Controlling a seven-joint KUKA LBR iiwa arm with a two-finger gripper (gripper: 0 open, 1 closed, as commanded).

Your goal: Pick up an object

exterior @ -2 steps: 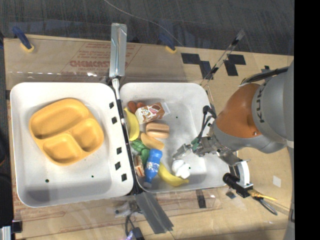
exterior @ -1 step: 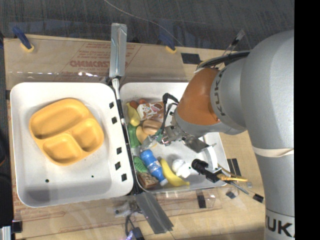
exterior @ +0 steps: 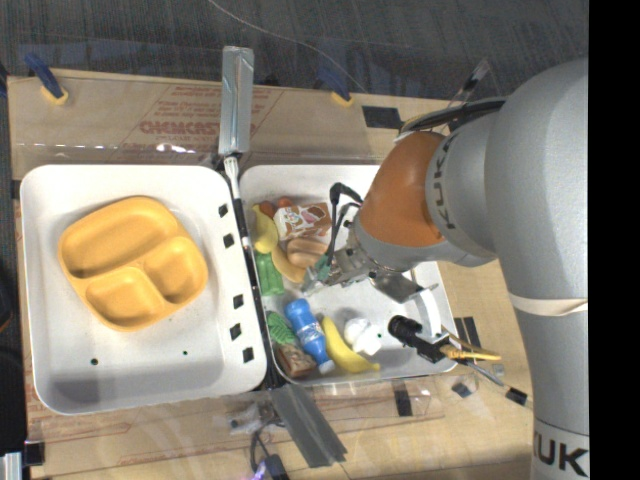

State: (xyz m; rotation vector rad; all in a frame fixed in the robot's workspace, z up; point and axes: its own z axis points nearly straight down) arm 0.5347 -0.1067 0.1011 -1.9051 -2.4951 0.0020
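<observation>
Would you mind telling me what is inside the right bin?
The right bin holds a blue bottle, a banana and other small items; the arm covers its upper right part.

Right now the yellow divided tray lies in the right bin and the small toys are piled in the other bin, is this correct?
Not quite. The camera view shows the yellow divided tray in the left bin. The small toys, such as the blue bottle and banana, are piled in the other bin, the right one.

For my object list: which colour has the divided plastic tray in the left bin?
The divided plastic tray is yellow-orange, seen clearly in the camera view.
</observation>
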